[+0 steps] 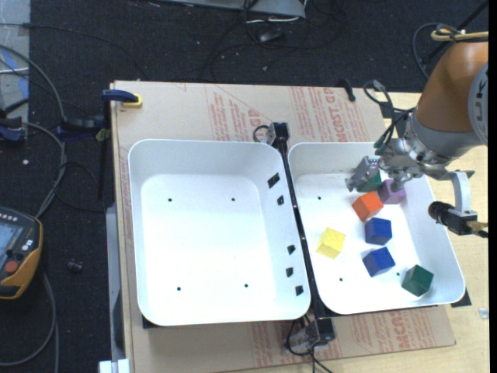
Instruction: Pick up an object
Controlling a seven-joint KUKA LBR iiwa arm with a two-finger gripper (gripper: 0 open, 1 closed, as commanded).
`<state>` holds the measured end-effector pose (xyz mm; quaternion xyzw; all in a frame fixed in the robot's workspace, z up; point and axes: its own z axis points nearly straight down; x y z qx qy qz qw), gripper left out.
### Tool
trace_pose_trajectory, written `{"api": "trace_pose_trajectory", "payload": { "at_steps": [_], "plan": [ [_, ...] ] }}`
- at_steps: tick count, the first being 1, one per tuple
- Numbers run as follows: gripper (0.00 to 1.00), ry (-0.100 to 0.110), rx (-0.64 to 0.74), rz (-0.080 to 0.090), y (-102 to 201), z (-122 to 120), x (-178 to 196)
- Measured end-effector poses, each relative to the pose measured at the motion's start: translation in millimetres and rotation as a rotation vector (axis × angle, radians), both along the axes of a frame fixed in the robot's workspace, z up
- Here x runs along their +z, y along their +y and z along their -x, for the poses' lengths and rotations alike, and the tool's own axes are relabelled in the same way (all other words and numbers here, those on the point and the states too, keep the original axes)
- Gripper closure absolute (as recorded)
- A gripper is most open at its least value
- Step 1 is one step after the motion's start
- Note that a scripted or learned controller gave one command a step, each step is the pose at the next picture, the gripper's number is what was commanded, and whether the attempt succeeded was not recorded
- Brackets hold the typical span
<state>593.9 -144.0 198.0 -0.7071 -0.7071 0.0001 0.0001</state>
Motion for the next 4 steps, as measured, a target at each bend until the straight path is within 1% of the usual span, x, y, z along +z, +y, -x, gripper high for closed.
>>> {"api": "trace_pose_trajectory", "payload": {
  "at_steps": [1,2,3,4],
  "plan": [
    [0.0,0.004,-0.002,0.0,-30.1,-1.6,-110.4],
    [1.0,-0.004,0.0,0.001,-29.5,-4.1,-96.5],
    [1.0,-0.009,0.009,-0.002,68.5,-24.7,-5.2],
    [1.0,0.001,0.008,-0.003,175.6,-15.2,-10.3]
  ]
}}
